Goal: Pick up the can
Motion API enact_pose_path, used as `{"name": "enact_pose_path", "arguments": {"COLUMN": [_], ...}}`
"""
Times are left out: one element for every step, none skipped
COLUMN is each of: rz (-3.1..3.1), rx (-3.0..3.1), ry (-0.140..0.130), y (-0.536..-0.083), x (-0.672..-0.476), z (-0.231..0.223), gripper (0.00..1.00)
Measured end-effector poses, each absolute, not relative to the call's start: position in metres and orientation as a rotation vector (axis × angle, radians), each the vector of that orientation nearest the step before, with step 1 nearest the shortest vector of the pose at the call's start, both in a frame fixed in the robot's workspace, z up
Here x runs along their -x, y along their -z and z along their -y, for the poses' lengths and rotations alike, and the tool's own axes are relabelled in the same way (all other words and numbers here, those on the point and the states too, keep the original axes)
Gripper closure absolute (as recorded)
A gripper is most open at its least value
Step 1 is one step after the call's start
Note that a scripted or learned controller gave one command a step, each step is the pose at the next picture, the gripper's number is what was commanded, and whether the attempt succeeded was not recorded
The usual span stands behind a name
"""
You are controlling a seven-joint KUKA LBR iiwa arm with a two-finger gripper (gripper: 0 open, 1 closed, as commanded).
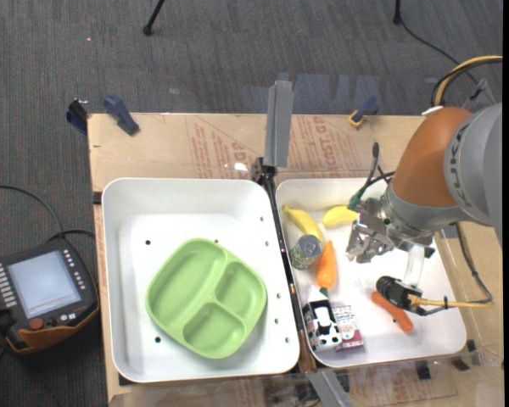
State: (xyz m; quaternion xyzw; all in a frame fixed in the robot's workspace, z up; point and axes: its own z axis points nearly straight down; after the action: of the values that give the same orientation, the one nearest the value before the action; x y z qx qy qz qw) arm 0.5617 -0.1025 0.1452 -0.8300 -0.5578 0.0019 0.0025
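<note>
A green divided plate [207, 297] lies in the left bin [119, 227]; bananas [304, 221], carrots [326, 264] in the right

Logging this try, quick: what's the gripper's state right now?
Gripper: cannot be told; it hovers right of the can, which lies in the right bin.

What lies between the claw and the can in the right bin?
An orange carrot lies between them. The can stands near the right bin's left wall, and the claw hovers to its right, with the carrot close beside the can. A banana lies just behind the can.
</note>
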Motion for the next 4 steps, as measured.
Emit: {"name": "enact_pose_path", "arguments": {"rz": [1.316,1.428,1.685,1.315], "rx": [2.851,2.794,2.647,2.852], "ry": [0.003,-0.01,-0.012,-0.013], "y": [-0.088,-0.185,-0.185,-0.22], "x": [-0.496,-0.519,-0.533,-0.504], "z": [0.083,0.007,-0.098,-0.155], "gripper": [1.0,1.0,1.0,1.0]}}
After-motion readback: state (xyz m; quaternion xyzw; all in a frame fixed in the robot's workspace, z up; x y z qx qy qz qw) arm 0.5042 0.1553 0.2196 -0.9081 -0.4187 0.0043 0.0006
